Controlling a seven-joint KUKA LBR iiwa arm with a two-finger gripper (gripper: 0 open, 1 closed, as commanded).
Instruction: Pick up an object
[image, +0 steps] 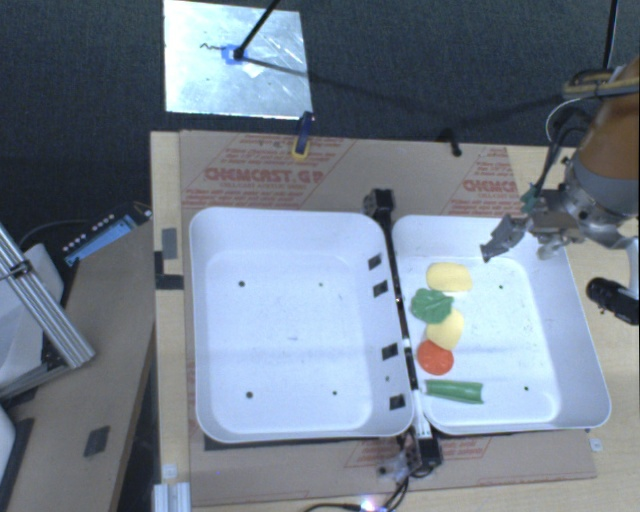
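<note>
Here, tool (500, 243) above right bin's (560, 330) far edge, holding nothing visible

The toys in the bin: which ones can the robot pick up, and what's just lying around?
For the job: yellow piece, green leafy piece, second yellow piece, red-orange piece, green pod, gripper.

Just lying about: left bin, foil sheet, yellow clamp.

The arm (610, 150) is cut off by the right edge, so only its wrist end shows. The tool (497, 248) is small and dark — whether its tips are apart or together cannot be told. The lower yellow piece (449, 327) is partly hidden under the green leafy piece (431, 304). At the left edge, a metal frame (40, 315) and the white things beside it are cropped — what they are cannot be told.
</note>
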